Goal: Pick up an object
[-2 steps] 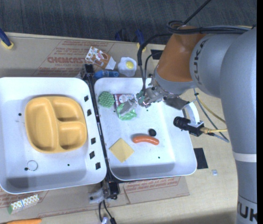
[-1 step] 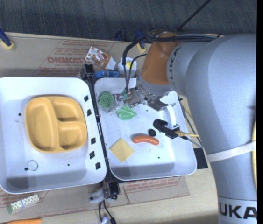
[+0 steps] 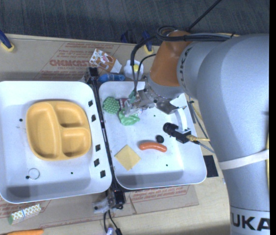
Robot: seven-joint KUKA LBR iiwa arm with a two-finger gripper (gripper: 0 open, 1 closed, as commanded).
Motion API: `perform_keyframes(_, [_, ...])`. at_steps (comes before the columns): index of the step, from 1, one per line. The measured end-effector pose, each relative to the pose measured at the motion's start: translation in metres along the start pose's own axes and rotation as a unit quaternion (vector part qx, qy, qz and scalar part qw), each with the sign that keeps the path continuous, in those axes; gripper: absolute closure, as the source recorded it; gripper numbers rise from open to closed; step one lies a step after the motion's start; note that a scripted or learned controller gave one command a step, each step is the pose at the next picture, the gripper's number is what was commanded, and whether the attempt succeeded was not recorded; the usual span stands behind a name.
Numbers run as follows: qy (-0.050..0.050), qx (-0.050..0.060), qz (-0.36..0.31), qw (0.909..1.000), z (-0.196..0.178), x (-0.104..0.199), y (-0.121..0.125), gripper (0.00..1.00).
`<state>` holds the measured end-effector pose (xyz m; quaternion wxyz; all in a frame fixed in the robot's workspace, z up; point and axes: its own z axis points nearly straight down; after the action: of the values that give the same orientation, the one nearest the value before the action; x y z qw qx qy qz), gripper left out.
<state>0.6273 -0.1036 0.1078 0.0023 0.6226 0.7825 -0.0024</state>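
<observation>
Gripper (image 3: 137,104) over crumpled green item (image 3: 129,117), finger state unclear, beside flat yellow square (image 3: 127,157)

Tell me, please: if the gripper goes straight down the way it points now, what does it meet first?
Most likely the green object in the right bin. The gripper hangs right over it, pointing down. How much height remains between them is unclear from this slanted view.

I log the arm (image 3: 231,97) as smooth grey casing, orange band (image 3: 166,65) above the wrist, black cables overhead, white "UKA" lettering low.
</observation>
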Motion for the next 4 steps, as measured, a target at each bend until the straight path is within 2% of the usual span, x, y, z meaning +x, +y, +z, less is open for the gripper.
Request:
perform_keyframes(1, [0.0, 0.0, 0.0, 1.0, 0.0, 0.0, 0.0, 0.0])
perform_keyframes(2, [0.002, -0.002, -0.036, 0.9993, 0.011, -0.004, 0.025, 0.0])
perform_keyframes(3, [-0.001, -0.007, -0.097, 0.9953, 0.01, 0.013, -0.041, 0.0])
perform_keyframes(4, [-0.003, -0.01, -0.099, 0.995, -0.004, 0.012, -0.038, 1.0])
